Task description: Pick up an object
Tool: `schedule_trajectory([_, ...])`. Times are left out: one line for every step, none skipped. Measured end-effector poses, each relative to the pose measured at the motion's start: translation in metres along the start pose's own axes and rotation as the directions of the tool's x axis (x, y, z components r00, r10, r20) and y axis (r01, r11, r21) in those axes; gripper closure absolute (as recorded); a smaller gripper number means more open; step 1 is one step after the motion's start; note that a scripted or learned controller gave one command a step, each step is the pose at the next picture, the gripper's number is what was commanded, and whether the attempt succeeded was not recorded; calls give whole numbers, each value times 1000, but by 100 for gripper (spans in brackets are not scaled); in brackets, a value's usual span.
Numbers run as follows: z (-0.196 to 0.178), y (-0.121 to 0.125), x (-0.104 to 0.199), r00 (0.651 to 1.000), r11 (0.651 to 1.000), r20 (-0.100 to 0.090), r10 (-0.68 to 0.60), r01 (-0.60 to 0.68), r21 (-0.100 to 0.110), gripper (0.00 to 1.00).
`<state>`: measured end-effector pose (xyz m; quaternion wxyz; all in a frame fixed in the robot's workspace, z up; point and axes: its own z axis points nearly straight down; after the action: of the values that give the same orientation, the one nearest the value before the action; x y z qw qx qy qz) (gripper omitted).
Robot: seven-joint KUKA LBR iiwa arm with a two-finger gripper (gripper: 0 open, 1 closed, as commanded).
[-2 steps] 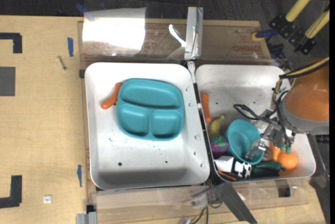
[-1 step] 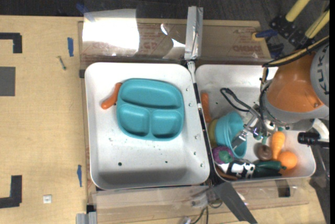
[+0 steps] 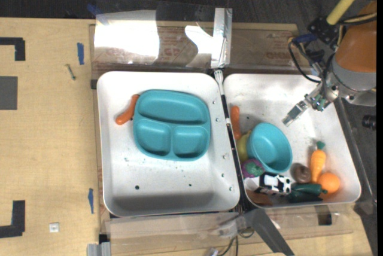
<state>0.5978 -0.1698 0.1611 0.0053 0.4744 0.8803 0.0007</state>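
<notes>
White plastic bins sit side by side on the counter (image 3: 42, 147). The left bin (image 3: 114, 189) holds a teal divided plate (image 3: 172, 123) with three compartments, and an orange sausage-shaped toy (image 3: 125, 113) lies against the plate's left edge.

The right bin (image 3: 263, 90) carries a crowd of small things in its lower half. A teal bowl (image 3: 270, 147) rests tilted near the middle, its opening turned up and to the left. Beside its left rim lie a yellow-green toy (image 3: 242, 146) and, above that, a slim orange piece (image 3: 235, 119) along the bin's left wall. Below the bowl stand a black-and-white cow figure (image 3: 275, 183) and a purple-and-green item (image 3: 251, 167). To the right are a toy carrot (image 3: 318, 162), an orange ball (image 3: 328, 182) touching it, a brown round piece (image 3: 301, 173), and a dark green item (image 3: 306, 189) along the bottom edge.

The arm reaches in from the right, and the fingers (image 3: 295, 112) hang over the bare upper part of the right bin, above and right of the bowl, well apart from the toys. They hold nothing; how far they are spread I cannot tell.
</notes>
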Motion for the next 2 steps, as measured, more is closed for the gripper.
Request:
schedule_trajectory([68, -51, 15, 999, 999, -8, -51, 51, 5, 0])
schedule_trajectory([70, -85, 26, 1000, 1000, -2, 17, -17, -4, 0])
